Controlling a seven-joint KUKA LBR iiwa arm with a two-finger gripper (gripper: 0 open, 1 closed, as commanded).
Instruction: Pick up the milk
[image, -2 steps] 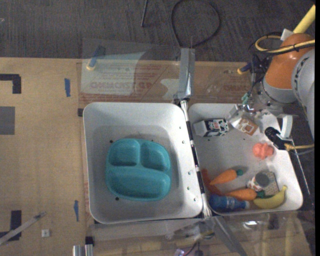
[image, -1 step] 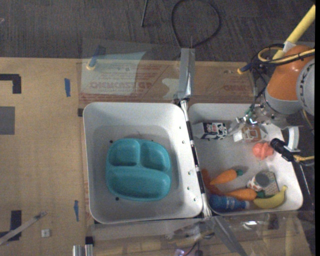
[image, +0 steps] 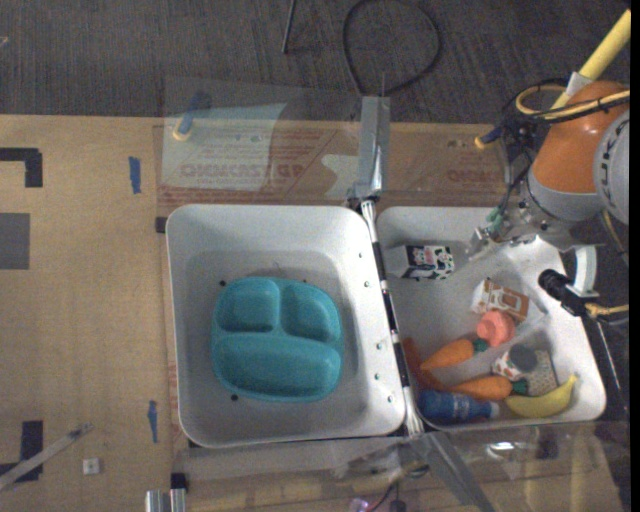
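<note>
One milk (image: 428, 261), two carrots (image: 449, 353)

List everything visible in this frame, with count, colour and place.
left bin: 1, white, left.
plate: 1, teal, three compartments, in left bin.
right bin: 1, white, right.
milk: 1, black-and-white carton, right bin's far left corner.
carrots: 2, orange, near side.
bottle: 1, blue, near edge.
banana: 1, yellow, near right corner.
small box: 1, white-orange, centre.
arm: 1, grey-orange, far right.
hand: 1, over right bin's far side.
</note>
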